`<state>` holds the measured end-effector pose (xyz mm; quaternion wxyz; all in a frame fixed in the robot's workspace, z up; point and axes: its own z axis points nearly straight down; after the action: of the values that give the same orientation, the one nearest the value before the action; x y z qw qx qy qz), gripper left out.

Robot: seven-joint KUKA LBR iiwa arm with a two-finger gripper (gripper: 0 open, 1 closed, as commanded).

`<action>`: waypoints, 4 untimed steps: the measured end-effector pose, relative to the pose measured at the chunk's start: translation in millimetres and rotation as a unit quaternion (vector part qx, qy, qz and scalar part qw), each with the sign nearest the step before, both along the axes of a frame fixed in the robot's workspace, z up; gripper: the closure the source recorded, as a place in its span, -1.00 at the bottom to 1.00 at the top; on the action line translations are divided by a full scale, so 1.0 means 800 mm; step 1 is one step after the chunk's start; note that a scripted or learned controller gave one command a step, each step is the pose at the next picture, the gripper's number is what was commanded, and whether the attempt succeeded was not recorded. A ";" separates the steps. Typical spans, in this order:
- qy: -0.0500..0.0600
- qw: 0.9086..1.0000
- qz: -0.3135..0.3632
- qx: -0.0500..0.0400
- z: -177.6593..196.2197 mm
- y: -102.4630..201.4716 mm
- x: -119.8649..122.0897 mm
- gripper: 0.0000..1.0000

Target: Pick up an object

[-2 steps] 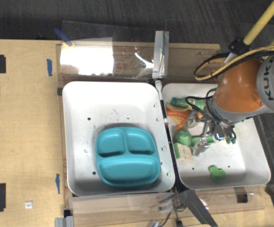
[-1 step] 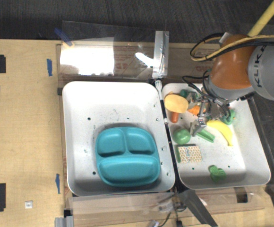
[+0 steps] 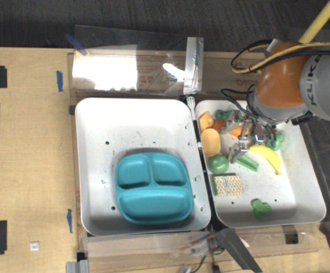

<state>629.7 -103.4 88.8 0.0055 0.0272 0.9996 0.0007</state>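
Note:
My gripper (image 3: 246, 139) is low in the right bin (image 3: 301, 206), at its far end, reaching down from the orange-banded wrist (image 3: 280, 84). It hangs among a cluster of toy foods: an orange piece (image 3: 206, 120), a yellow oval piece (image 3: 210, 141), a round green piece (image 3: 218, 164), a long green piece (image 3: 247, 162) and a yellow banana (image 3: 269, 157). More small green and orange pieces lie partly hidden under the gripper. Nothing is visibly held.
A patterned cracker (image 3: 228, 185) and a small green piece (image 3: 261, 207) lie nearer the front of the right bin. The left bin (image 3: 97, 124) holds a teal divided plate (image 3: 152, 187). A clear plastic sheet (image 3: 131, 67) stands behind the left bin.

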 end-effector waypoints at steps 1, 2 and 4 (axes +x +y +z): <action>0.000 0.998 -0.057 0.000 0.001 -0.040 -0.051 -1.00; 0.000 1.000 -0.021 -0.002 0.001 -0.009 -0.048 -1.00; -0.001 0.999 -0.040 0.000 0.001 -0.023 -0.047 -1.00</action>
<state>592.1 -121.9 89.4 0.0065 0.0673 0.9977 0.0008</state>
